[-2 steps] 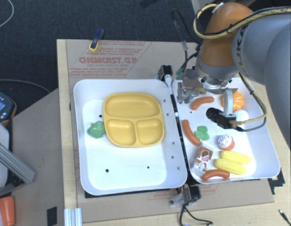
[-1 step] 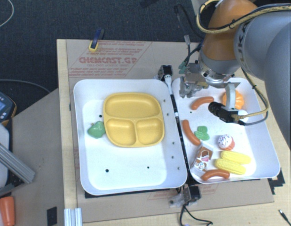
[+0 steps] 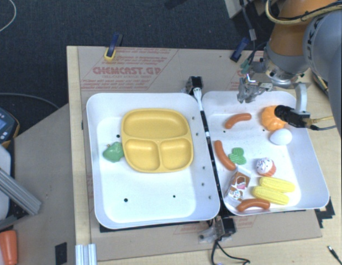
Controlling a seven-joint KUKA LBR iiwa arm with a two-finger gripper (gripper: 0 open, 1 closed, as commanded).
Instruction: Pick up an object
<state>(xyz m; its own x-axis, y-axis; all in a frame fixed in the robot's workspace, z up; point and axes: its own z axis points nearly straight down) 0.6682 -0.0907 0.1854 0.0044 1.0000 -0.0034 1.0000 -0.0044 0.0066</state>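
My gripper (image 3: 246, 94) hangs over the far edge of the right bin (image 3: 311, 164), with nothing between its fingers. Just in front of it lies an orange sausage (image 3: 237, 120). Further right are an orange fruit (image 3: 272, 118) and a white egg (image 3: 280, 137). A second sausage (image 3: 223, 154) lies by the bin's left wall, beside a small green piece (image 3: 237, 156). Nearer the front are a round white and red toy (image 3: 264, 165), a yellow corn cob (image 3: 274, 189), a small carton (image 3: 237, 186) and a third sausage (image 3: 253, 205).
The left bin (image 3: 99, 148) holds a yellow divided tray (image 3: 157, 138) and a green toy (image 3: 113, 152) at the tray's left side. A black divider (image 3: 206, 142) runs between the two bins. Clamps sit at the board's far edge.
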